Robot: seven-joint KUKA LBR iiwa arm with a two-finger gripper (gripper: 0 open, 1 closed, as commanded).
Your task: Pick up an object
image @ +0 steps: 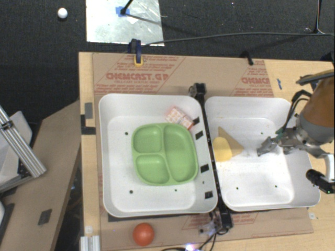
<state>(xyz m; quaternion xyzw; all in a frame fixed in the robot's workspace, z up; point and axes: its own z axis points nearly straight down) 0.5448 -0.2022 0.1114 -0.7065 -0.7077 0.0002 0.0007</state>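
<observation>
Reaching in from the right, the end effector (264,148) hovers low over the right bin (261,192); whether it is apart or together cannot be told. A yellow wedge (223,148) lies near it by that bin's left wall, untouched.

A green divided plate (164,154) with three compartments lies flat in the middle of the left bin (112,140), turned a little askew to the bin's walls. Just past its far edge, touching or nearly touching the rim, lies a small pink-and-white patterned packet (179,116), tilted, close to the bin's far right corner. In the right bin (261,192), a pale yellow wedge-shaped object (223,147) lies against the left wall, its pointed end toward the far side. An orange-red ball (143,234) rests on the counter (220,69) just in front of the left bin, outside it.
</observation>
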